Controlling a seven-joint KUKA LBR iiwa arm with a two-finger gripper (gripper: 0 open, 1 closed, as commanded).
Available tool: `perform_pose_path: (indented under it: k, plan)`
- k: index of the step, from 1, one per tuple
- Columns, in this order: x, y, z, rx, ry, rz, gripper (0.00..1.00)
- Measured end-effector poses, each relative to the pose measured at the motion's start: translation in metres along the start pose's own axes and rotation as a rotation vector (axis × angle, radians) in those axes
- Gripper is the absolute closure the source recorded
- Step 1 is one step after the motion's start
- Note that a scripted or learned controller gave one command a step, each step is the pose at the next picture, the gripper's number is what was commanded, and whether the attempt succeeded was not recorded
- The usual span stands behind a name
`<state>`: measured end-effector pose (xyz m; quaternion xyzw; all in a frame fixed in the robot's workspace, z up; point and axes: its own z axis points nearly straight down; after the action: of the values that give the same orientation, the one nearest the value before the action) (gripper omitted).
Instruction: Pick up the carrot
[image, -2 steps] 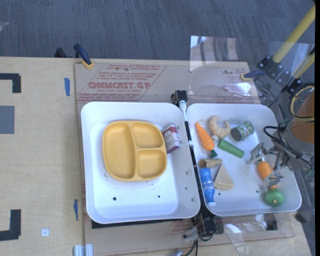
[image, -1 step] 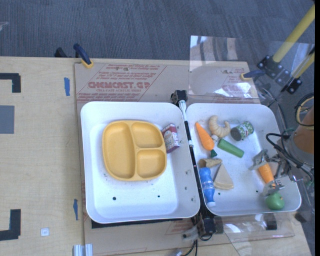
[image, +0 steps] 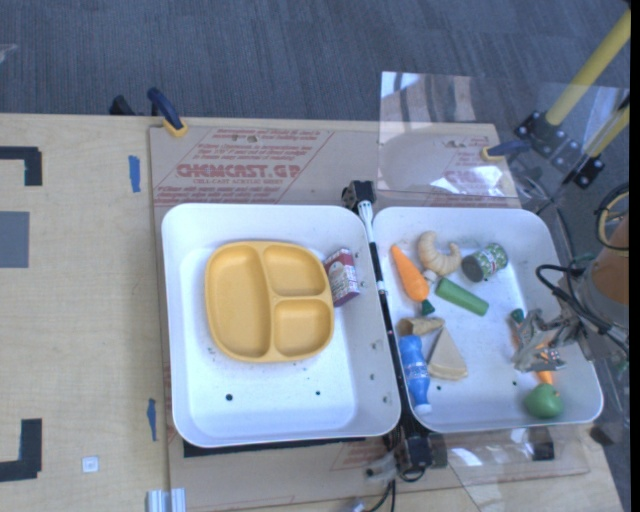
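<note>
Green apple (image: 543, 402) is seen at the right bin's (image: 480, 418) near right corner, just below the gripper (image: 538, 340), whose finger state cannot be told. Carrot (image: 408, 273) is located far left, unheld; an approach leftward is judged to be required.

Bright, even light — slightly soft.
</note>
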<state>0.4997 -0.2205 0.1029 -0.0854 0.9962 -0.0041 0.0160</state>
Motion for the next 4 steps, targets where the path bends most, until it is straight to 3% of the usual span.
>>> perform_pose_path:
  k: [1,2,3,4]
  plan:
    - [-0.023,0.046,-0.075,-0.007,0.019,0.12,1.0]
    - [-0.021,0.045,-0.072,-0.008,0.024,0.122,0.0]
    - [-0.018,0.018,0.006,-0.005,0.021,0.179,0.0]
    - [-0.02,0.018,-0.003,-0.004,0.016,0.177,1.0]
